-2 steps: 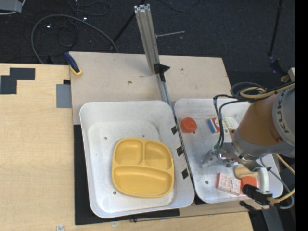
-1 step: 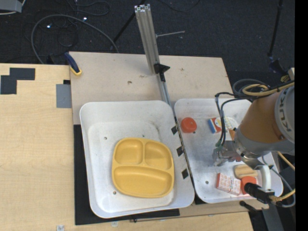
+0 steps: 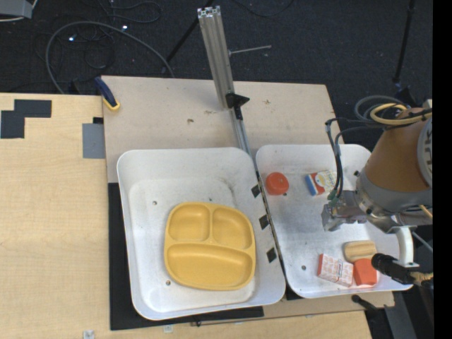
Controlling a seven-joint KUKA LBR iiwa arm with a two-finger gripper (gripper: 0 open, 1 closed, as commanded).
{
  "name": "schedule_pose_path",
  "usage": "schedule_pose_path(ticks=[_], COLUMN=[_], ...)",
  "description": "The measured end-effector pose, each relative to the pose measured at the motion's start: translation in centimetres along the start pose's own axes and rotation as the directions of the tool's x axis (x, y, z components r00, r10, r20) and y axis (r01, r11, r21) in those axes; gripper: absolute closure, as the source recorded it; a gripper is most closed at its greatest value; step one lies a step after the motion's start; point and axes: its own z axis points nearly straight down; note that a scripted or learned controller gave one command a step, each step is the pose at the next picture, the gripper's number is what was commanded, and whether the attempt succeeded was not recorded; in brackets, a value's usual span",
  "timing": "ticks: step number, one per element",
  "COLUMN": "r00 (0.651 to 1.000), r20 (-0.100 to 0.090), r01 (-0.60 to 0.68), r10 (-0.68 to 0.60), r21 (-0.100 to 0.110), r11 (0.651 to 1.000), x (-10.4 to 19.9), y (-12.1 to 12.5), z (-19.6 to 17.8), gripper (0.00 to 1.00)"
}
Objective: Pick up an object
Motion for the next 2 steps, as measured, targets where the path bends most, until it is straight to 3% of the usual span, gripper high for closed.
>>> schedule_pose_path(ticks=[1,2], r00=[1.0,1.0], r20=[0.0,-0.001], r01=[0.0,0.001], r10=[0.0,-0.001], r21=[-0.002,0.002], r11=[1.0,1.0], x=[0.0,-0.1], y=[-0.3,-0.3], z=[-6.2,-7.5], gripper=[1.0,1.0])
